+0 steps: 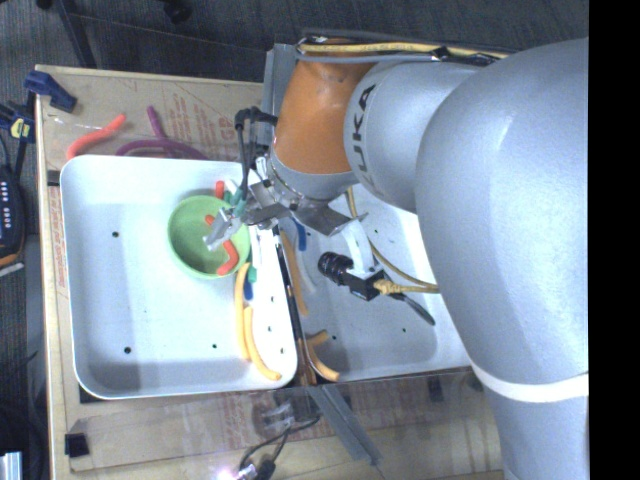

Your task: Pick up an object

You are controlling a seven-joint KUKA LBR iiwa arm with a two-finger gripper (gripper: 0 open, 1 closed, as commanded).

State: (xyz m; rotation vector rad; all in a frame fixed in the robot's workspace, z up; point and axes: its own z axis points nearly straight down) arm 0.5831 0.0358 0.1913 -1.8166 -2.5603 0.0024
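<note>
Camera view: jaws are down over the green bowl (195,238) in the left bin (110,298), sitting at the bowl's arm-side rim. Can't tell if they're wide, narrow or on anything, because the wrist hardware and clutter mask the gap. Not calling a grasp.

Likely target, my read: the bowl itself, or the red curved piece (233,258) lying at the rim just beside the jaws.

Handling, judged from looks:
- Bowl: thin moulded plastic, so light and stiff, with a glossy, probably slippery wall. It's too round to span, so pinch the rim with one jaw inside and one outside. An off-centre pinch on something this light may tip it or skate it across the bin floor.
- Red piece: small and light, material unclear (rubbery or hard plastic). Take it across the narrow middle, not the ends. It lies against the bowl wall, so the jaws could catch the rim with it or knock it inside.

Clutter near the jaws:
- teal piece (252,280), just past the red one, by the bin's wall
- yellow curved strip (247,333), further along the same wall, near but apart from the jaws

Both look thin and awkward to pinch flat against the wall.

Well apart from the jaws, out on the desk (200,103) beyond the bin: orange tool (95,136) and a purple strip (160,146). Neither looks like it's in play.
</note>
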